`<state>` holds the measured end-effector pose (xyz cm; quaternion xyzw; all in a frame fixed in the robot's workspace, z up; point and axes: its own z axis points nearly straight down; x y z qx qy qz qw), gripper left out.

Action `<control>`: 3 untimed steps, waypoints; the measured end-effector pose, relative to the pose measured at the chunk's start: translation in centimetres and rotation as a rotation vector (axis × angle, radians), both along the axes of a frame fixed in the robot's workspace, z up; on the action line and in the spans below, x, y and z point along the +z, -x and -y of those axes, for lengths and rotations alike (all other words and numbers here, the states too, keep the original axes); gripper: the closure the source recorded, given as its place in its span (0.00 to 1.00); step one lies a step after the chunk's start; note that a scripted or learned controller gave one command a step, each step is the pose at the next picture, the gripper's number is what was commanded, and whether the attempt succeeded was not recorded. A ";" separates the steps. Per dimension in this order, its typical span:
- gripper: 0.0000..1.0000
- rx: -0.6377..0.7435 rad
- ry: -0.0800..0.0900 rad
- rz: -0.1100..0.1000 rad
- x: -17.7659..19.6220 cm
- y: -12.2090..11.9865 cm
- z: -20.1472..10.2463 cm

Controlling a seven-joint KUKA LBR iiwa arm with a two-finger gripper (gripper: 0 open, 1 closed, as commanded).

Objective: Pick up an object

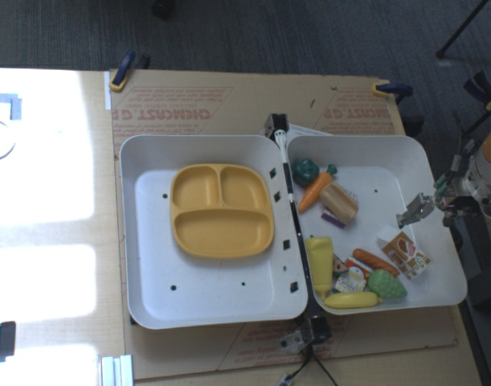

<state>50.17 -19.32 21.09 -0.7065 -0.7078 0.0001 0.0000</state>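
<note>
Yellow plastic forms the divided plate (222,211) lying at the centre of the left bin (149,296). In the right bin (418,163), toys crowd the left and lower parts: a dark green ball (305,169) at 11 o'clock, a carrot (314,191) and a tan roll (340,203) just beside it, a yellow block (320,258), a banana (350,300) and a green vegetable (386,285) toward 6 o'clock, a printed carton (406,253) at 4 o'clock. The gripper (414,210) hangs at 3 o'clock over bare floor just above the carton, holding nothing; how far its tips are spread cannot be told.
</note>
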 end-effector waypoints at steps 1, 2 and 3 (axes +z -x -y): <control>0.00 0.315 0.008 0.012 -10.0 1.8 -1.0; 1.00 0.310 0.015 0.020 -8.8 1.5 -0.8; 1.00 0.463 0.001 0.003 -0.4 2.3 -8.4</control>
